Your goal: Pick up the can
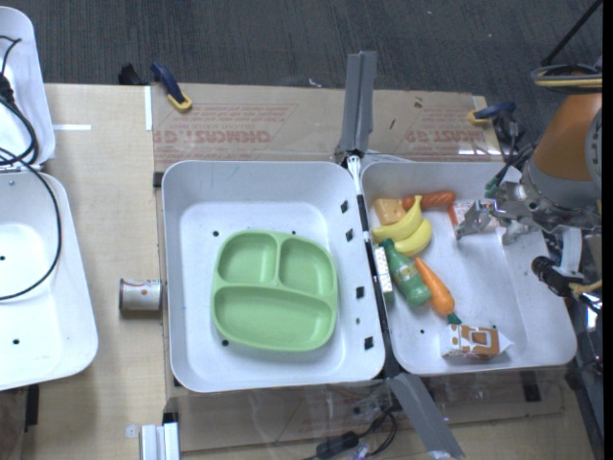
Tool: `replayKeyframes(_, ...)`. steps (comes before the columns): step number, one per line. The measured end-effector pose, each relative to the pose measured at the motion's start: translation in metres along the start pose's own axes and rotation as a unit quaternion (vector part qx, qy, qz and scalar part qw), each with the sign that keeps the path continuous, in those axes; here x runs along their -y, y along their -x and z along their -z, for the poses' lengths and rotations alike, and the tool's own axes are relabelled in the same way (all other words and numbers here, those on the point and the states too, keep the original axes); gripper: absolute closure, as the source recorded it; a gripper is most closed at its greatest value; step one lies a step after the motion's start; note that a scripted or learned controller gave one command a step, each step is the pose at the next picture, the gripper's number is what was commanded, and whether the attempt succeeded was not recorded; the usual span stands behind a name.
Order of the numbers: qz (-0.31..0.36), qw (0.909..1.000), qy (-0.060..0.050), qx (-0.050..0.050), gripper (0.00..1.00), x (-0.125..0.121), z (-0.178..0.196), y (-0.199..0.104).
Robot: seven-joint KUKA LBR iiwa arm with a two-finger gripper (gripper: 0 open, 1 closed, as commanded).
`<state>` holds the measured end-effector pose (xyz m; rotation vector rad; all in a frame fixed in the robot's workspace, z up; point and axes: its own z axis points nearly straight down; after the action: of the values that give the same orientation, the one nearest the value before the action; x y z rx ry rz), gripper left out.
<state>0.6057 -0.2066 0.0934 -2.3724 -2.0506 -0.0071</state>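
The can (141, 295) is a small silvery cylinder with an orange patch on its label. It lies on its side on the wooden bench, just outside the left wall of the left bin (182, 257). My gripper (475, 220) hangs low over the upper part of the right bin (536, 353), just right of the banana (407, 230). That puts it far to the right of the can, with the whole left bin between them. Nothing shows in its grasp.
A green divided plate (278, 290) lies in the left bin. The right bin holds an orange wedge (387, 209), a red-orange vegetable (438, 199), a green bottle (407, 278), a carrot (437, 290) and a small carton (474, 343). White equipment (38, 286) with black cables stands left of the can.
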Motion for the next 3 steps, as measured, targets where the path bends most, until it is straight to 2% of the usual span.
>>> replayKeyframes(1,-0.011,0.9999,0.000,0.001,0.00,-0.042,-0.002,-0.008)
replayKeyframes(2,-0.069,0.9976,0.001,0.000,0.00,0.006,0.000,-0.002)
replayKeyframes(3,-0.069,0.9976,0.001,0.000,0.00,0.006,0.000,-0.002)
